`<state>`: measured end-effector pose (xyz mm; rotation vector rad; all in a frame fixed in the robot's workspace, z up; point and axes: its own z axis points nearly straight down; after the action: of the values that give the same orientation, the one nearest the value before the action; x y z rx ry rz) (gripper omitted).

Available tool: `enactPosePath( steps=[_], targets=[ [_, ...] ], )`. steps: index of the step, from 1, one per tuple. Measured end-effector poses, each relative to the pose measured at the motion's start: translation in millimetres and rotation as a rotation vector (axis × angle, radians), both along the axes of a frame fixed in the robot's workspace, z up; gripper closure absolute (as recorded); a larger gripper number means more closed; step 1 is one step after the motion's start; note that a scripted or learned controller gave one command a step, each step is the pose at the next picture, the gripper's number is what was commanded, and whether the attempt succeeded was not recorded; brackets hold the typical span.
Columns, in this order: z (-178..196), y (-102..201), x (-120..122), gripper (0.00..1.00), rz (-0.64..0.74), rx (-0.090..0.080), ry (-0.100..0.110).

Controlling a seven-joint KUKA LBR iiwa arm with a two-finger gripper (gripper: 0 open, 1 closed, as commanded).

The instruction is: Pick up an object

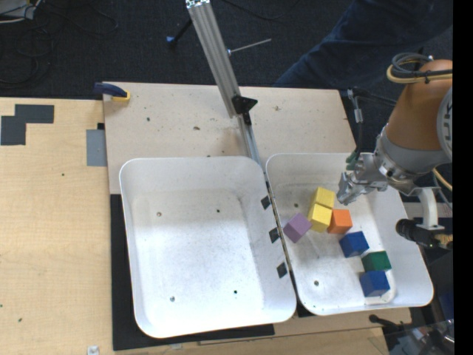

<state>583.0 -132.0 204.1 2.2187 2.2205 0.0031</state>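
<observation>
White plastic, both bins: the right bin [414, 291] holds every block, the left bin [148, 191] sits beside it, their rims touching. Gripper [349, 191] hangs low in the right bin, just above and right of the orange cube [340, 221]; nothing visibly between its tips (open or closed, cannot tell from this angle). Two yellow cubes [322, 206] touch each other, purple cube [297, 228] at their left. Two blue cubes [355, 243] and a green cube [378, 260] trail toward the near corner.
</observation>
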Motion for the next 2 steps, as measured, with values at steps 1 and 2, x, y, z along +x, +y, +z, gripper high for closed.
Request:
enactPosePath(
  steps=[1,2],
  targets=[
    [-3.7,44.5,-10.0,1.0,0.003,0.003,0.007],
    [8.0,105.1,-18.2,1.0,0.005,0.004,0.007]
  ],
)
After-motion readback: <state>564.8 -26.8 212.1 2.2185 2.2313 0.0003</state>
